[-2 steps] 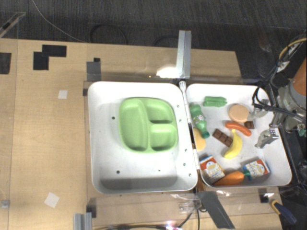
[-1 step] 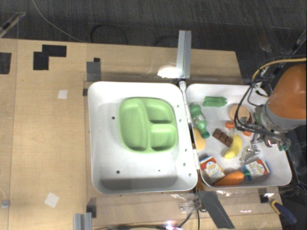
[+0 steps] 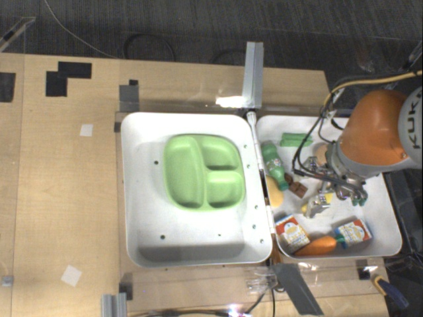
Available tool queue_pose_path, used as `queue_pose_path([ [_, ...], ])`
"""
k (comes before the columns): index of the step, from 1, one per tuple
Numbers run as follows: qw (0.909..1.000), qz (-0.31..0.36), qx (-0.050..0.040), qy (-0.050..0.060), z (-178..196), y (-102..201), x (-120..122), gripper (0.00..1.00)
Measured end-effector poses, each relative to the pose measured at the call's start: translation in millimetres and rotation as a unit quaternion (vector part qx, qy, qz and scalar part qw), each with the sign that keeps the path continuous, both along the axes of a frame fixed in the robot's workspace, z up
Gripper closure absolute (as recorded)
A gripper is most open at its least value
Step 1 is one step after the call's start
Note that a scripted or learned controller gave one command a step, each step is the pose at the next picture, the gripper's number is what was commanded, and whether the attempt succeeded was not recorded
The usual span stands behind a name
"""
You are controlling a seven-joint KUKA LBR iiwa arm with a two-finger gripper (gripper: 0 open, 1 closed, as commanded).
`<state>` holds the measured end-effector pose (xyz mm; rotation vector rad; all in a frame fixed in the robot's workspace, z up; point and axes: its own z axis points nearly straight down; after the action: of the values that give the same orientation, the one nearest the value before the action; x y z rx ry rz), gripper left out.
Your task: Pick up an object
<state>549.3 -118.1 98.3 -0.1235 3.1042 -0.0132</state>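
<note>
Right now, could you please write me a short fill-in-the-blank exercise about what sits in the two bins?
1. The green divided tray lies in the ____ bin as the camera sees it.
2. The arm's band above the gripper is ____ in colour.
3. The carrot lies along the right bin's ____ edge.
4. The bottle beside the wall between the bins is ____ in colour.

Missing words: left; orange; near; green

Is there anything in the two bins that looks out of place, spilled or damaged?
Nothing looks spilled or broken. The left bin holds a green divided tray, lying flat. The right bin holds loose items scattered at odd angles: a green bottle on its side, an orange carrot-like piece and small cartons. The gripper is low among them.
</note>
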Motion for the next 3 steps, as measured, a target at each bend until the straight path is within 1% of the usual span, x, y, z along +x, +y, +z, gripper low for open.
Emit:
queue_pose_path([
  [1, 0.9991, -0.043, 0.0016, 0.0, -0.1, 21.0, 17.7, 0.0],
  [2, 0.9992, -0.038, 0.0012, -0.013, 15.9, 23.3, 25.1, 1.0],
  [3, 0.9976, -0.069, 0.0046, 0.006, 127.0, 17.3, 123.6, 1.0],
])
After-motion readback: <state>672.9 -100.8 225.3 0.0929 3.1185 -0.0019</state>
